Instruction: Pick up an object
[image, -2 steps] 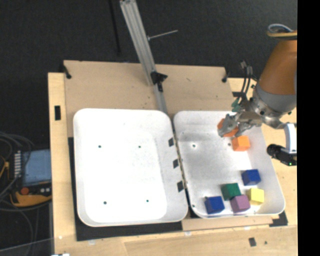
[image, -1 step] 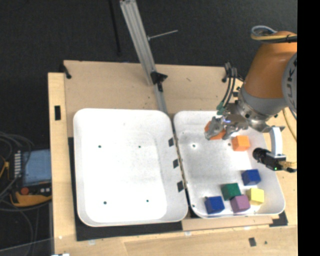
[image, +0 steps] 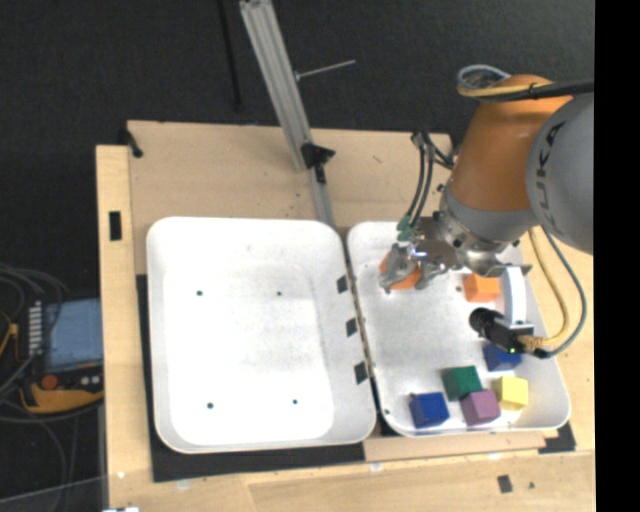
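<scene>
Orange block (image: 403, 281), a small piece at the upper left of the right bin (image: 440, 345), sits right at my gripper (image: 408, 268). Seen from the fixed camera above the bench (image: 220, 165), my fingers reach down around that orange piece, one on either side of it, and it shows between them; I read this as my gripper closed on it, though whether it is lifted off the bin floor I cannot tell. My arm comes in from the right, the orange band (image: 500, 140) above my wrist standing over the upper right corner of the right bin.

Other things lie in the same bin. A second orange block (image: 482, 289) rests just right of my gripper, partly under my wrist. Lower down, near the front wall, a blue cube (image: 428, 409), a green cube (image: 461, 381), a purple cube (image: 481, 406) and a yellow cube (image: 514, 391) sit close together. Another blue block (image: 499, 357) lies just above the yellow one, beside a black part of my tooling.

The left bin (image: 250, 330) lies beside the right one, their walls touching. A grey metal rail (image: 285, 95) slants down from the top to the gap between the bins.
</scene>
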